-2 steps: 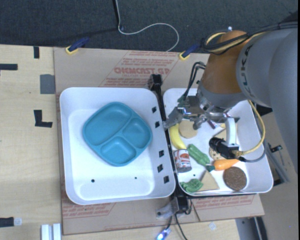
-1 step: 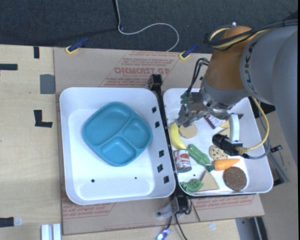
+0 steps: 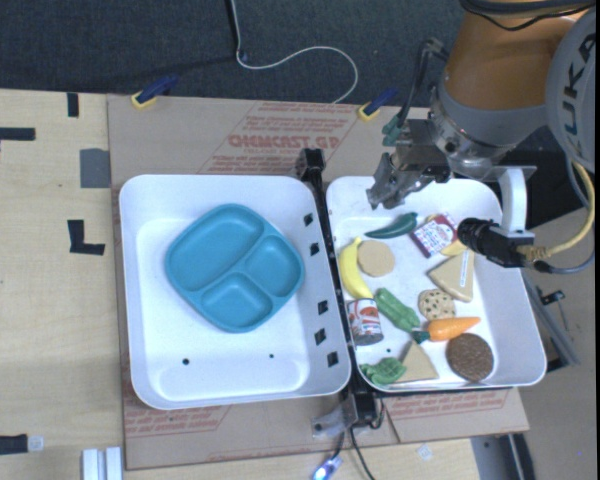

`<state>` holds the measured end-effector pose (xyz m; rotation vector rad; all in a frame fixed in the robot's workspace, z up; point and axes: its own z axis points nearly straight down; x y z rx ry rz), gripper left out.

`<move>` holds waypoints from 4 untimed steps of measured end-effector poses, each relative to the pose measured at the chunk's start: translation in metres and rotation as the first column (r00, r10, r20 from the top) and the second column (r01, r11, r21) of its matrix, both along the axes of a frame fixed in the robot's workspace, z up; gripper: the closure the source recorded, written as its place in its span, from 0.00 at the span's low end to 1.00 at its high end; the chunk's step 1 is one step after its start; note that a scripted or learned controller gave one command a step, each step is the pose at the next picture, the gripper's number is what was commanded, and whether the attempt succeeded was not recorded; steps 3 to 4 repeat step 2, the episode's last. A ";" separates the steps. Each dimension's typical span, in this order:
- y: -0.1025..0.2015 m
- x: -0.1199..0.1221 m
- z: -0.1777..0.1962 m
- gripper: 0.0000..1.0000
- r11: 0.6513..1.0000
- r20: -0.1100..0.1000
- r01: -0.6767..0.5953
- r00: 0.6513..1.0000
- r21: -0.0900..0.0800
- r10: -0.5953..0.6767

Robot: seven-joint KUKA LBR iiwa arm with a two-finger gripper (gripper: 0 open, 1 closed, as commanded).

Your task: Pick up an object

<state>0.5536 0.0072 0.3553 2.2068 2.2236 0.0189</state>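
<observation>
Two white bins [image 3: 145, 268], one blue plate [image 3: 234, 266]

1 camera, fixed above the bench [image 3: 40, 268], looks down at a slant and takes in both white bins: the left bin [image 3: 150, 368] sits mid-frame, the right bin [image 3: 525, 353] toward the right. It stands far enough back to catch dark floor beyond the bench's far edge. The arm [image 3: 510, 48] looms large at top right, nearer the lens.
</observation>
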 end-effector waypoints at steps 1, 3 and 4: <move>0.011 -0.037 0.100 1.00 1.000 -0.004 0.003 1.000 -0.001 -0.003; 0.059 -0.072 0.070 1.00 1.000 -0.019 0.001 1.000 -0.002 -0.001; 0.059 -0.072 0.070 1.00 1.000 -0.019 0.001 1.000 -0.002 -0.001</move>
